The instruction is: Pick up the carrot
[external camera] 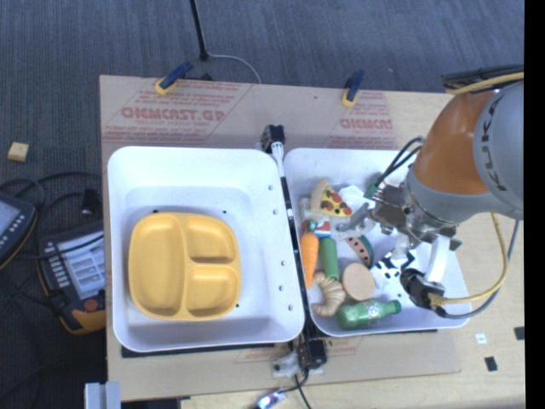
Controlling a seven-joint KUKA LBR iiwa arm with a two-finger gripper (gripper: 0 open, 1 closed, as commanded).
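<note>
The carrot [309, 253] is a small orange toy lying lengthwise along the left wall of the right bin [451, 318], with a green stick-like piece [329, 262] right beside it. My gripper [383, 217] hangs over the middle of the right bin, to the right of the carrot and apart from it, below the grey wrist and the orange band. The wrist and its cables hide the fingertips. Nothing shows held under the gripper.
Around the carrot lie a pizza slice [329, 199], a tan disc [358, 281], a green bottle [368, 313], a tan twisted piece [329, 293] and a black-and-white piece [387, 267]. A yellow divided plate [183, 264] sits in the left bin [170, 164].
</note>
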